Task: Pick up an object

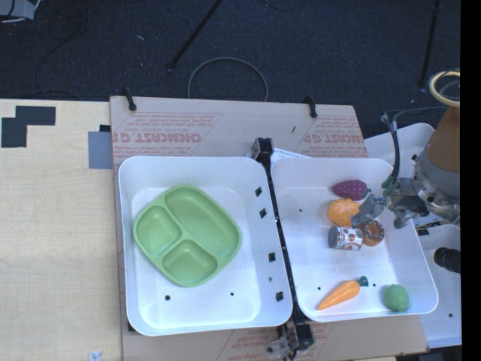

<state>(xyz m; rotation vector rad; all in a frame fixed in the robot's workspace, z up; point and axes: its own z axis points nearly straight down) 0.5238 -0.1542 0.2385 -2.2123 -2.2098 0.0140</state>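
You're at the reach-in: the gripper [370,210], whose opening I cannot tell, hovers over the can [346,238] mid right bin [412,307]; next, descend squarely.

The gripper [373,210] sits low in the right bin [304,280], among a small can [346,238], an orange fruit [343,212] and purple grapes [350,189]. The left bin [143,307] contains a green divided plate [187,234].
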